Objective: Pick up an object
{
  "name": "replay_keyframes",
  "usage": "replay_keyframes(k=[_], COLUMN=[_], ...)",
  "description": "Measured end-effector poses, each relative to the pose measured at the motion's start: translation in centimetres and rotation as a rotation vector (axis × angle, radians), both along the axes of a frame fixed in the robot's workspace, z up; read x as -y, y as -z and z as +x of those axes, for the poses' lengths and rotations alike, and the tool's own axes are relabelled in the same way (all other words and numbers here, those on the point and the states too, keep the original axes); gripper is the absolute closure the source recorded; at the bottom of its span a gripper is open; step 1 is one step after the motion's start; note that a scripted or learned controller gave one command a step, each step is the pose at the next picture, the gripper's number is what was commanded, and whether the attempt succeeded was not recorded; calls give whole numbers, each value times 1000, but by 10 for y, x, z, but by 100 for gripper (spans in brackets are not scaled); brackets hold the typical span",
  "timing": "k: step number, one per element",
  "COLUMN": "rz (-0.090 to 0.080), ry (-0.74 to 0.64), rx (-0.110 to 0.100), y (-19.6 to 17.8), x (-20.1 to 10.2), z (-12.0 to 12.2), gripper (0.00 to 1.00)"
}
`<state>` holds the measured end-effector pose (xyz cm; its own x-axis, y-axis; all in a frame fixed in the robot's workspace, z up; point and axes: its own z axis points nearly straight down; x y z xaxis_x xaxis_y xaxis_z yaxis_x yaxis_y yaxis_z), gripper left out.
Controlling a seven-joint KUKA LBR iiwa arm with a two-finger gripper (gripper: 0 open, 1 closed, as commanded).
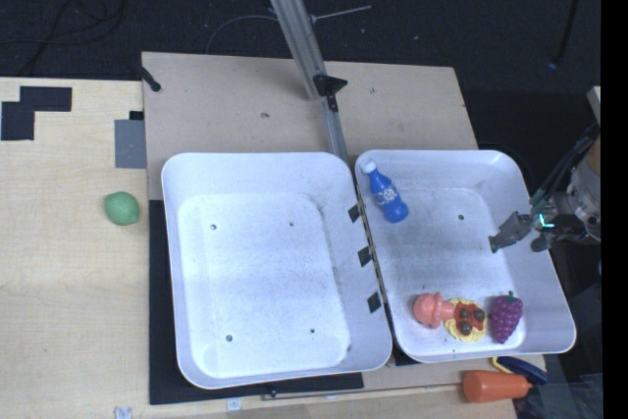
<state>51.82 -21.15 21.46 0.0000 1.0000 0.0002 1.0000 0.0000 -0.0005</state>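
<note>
Gripper (520,235) hangs over the right bin (461,174), at its right rim, holding nothing; whether it is released or clenched I cannot tell. Picking is not yet done. Right bin holds a blue bottle (386,194) at its upper left, and pink toy (429,308), yellow piece (465,320) and purple grapes (504,315) along its lower edge.
</note>
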Motion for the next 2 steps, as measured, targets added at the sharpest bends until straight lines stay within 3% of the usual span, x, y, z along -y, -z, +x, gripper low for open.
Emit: replay_keyframes(k=[1, 2], rz=[0, 1], ry=[0, -1], rx=[0, -3], y=[0, 44], x=[0, -5], z=[0, -3], gripper=[0, 0])
